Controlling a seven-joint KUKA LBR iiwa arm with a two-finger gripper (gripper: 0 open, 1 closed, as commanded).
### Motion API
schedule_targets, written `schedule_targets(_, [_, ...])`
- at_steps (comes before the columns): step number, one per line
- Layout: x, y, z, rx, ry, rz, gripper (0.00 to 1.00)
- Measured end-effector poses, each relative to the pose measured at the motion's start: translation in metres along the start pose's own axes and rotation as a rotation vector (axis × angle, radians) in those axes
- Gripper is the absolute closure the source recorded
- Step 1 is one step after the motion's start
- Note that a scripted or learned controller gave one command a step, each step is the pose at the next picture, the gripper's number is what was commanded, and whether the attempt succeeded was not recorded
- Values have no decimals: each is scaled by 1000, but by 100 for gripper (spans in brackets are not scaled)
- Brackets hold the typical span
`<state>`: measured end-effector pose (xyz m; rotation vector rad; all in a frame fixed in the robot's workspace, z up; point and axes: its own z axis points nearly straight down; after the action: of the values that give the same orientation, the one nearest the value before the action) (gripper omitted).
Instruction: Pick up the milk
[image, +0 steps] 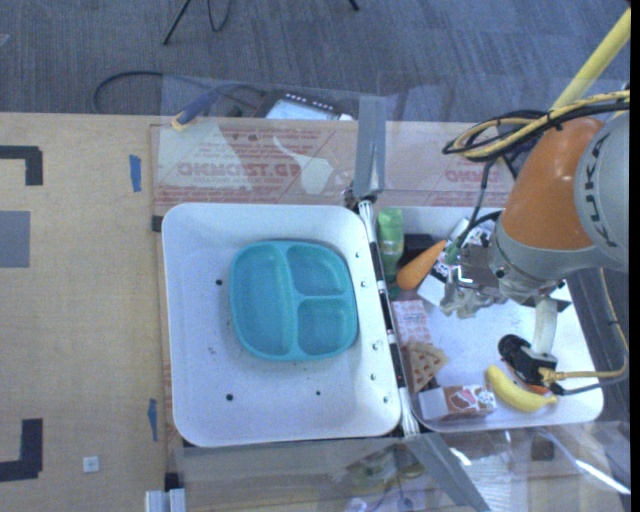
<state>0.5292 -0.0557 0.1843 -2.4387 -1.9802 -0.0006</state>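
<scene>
The milk (466, 401) is a small white carton with a brown and red label. It lies on its side at the near edge of the right bin (582, 345), just left of a banana (518, 390). My gripper (458, 297) hangs over the middle of the right bin, farther back than the carton and apart from it. The grey and orange arm above hides part of the bin's right side. Nothing shows in the gripper's hold.
The right bin also holds a green bottle (390, 235), an orange carrot (420, 264), a pink packet (410, 320) and a brown waffle-like piece (422, 364). A teal divided plate (294, 299) sits in the left bin (190, 330).
</scene>
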Motion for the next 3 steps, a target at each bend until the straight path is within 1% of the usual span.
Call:
schedule_targets(1, [62,-50,-19,4,0,-86,100])
schedule_targets(2, [50,-45,0,3,0,-81,100])
schedule_targets(3, [134,-80,0,3,0,-124,100])
